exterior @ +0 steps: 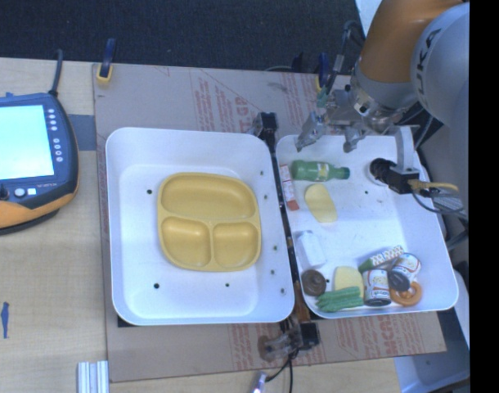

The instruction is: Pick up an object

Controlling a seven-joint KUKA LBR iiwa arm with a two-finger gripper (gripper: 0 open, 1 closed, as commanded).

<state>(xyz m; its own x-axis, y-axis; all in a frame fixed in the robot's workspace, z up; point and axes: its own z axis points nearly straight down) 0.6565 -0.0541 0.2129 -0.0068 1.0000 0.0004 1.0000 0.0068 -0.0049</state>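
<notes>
The left bin (127,219) holds a yellow tray (209,219) in its middle. The right bin (433,228) holds a green bottle (317,170) at 11 o'clock, with a pale yellow piece (321,203) just below it, and a heap of small toys (372,281) at 6 o'clock. The gripper (331,135) hangs over the bin's 12 o'clock edge, fingers spread apart, holding nothing.

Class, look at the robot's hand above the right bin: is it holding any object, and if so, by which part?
Nothing is held. The hand hangs open above the far end of the right white bin, its fingers apart with nothing between them; the green plastic bottle lies below.
</notes>
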